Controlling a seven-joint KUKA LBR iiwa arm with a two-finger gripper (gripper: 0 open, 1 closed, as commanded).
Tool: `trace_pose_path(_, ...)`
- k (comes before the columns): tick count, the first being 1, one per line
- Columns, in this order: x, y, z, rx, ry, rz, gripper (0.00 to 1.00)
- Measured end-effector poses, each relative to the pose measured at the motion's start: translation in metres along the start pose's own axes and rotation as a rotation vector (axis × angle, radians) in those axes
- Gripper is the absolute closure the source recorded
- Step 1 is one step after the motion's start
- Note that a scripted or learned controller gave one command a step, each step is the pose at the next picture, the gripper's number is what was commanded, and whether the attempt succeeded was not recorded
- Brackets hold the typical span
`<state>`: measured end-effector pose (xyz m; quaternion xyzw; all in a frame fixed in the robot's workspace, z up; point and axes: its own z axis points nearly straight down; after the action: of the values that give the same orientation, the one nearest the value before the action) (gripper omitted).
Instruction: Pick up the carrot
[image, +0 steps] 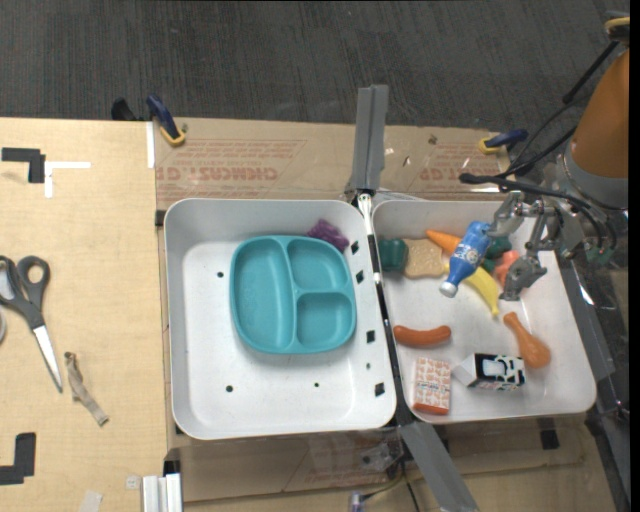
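Note:
The carrot (441, 240) is a small orange cone lying in the right bin (575, 330) near its back wall, its tip pointing left, beside the cap end of a blue bottle (467, 256). My gripper (521, 262) hangs over the right part of the same bin, to the right of the bottle and well apart from the carrot. Its fingers look open, with nothing between them. A yellow banana (486, 289) lies just left of the fingertips.
The right bin also holds a bread slice (425, 262), a green item (392, 253), a sausage (422, 335), an orange drumstick (528, 343), a milk carton (498, 371) and a red-and-white box (432, 386). The left bin (200, 380) holds a teal divided plate (294, 294) and a purple item (327, 233).

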<state>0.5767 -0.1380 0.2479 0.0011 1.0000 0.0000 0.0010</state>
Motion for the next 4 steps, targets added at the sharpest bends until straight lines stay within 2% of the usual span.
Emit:
trace_pose_path(1,-0.042,-0.006,0.087,0.000,-0.001,-0.081,0.00)
trace_pose_path(2,-0.085,-0.013,0.151,0.002,-0.009,-0.097,0.00)
trace_pose_path(3,-0.013,-0.052,0.154,0.000,-0.002,-0.212,0.00)
trace_pose_path(4,-0.015,-0.051,0.144,0.001,-0.007,-0.216,1.00)
